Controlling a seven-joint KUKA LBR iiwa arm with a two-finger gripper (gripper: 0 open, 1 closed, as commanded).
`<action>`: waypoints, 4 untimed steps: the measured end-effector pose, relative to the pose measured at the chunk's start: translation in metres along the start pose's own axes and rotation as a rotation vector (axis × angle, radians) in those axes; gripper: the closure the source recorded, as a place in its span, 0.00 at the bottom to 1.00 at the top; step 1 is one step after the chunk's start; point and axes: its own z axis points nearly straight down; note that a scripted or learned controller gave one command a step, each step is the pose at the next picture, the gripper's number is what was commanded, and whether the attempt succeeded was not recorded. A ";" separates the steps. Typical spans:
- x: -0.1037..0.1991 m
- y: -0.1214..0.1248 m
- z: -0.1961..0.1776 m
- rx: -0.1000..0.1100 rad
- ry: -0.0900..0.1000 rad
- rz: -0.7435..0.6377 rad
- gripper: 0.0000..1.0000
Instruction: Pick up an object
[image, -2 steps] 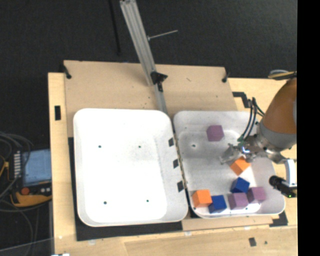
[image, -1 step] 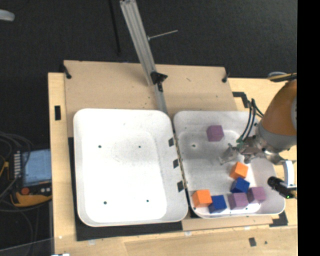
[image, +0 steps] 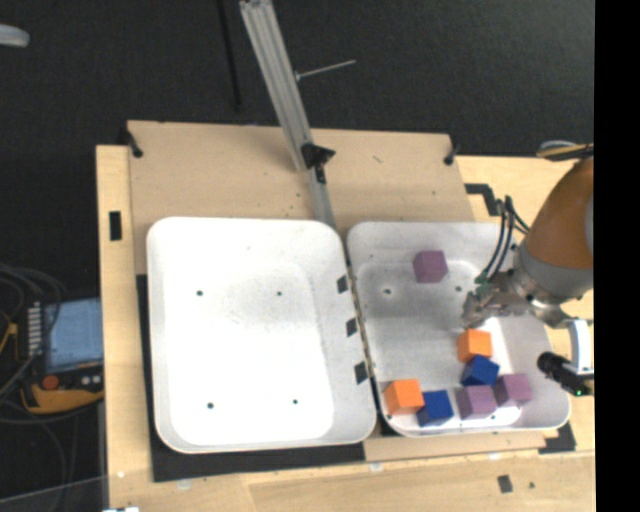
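The tool (image: 478, 312) hovers in the right bin (image: 400, 300); its opening cannot be told. An orange cube (image: 476, 345) lies just beside it at 6 o'clock, a purple cube (image: 430, 265) at 10 o'clock.

The arm (image: 560, 240) reaches in from the right, its orange band uppermost and the grey wrist below it, angled down and to the left. The gripper (image: 480, 310) hangs low at the arm's left end, pointing downward.
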 end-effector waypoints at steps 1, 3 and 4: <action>-0.002 0.001 -0.043 0.000 0.001 -0.007 1.00; -0.006 0.010 -0.147 0.000 0.001 -0.014 1.00; 0.048 0.025 -0.152 0.002 0.003 -0.016 1.00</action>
